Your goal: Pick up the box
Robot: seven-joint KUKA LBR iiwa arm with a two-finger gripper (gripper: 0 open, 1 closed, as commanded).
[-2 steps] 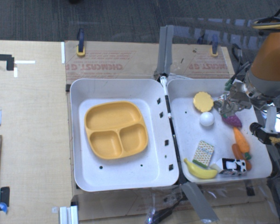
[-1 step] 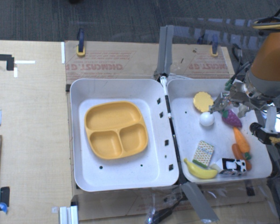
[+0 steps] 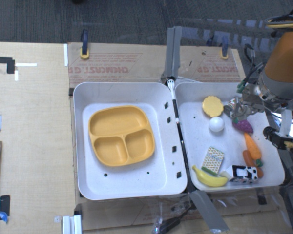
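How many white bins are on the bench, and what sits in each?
2. The left bin holds a yellow tray; the right bin holds the box and toy foods. Nothing seems hidden.

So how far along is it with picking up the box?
Nothing looks done yet. The box lies flat on the floor of the right bin, beside the banana, with nothing touching it. The hand is over the bin's far right side, near the purple toy, well away from the box. Still left: move over the box, lower, grasp and lift it.
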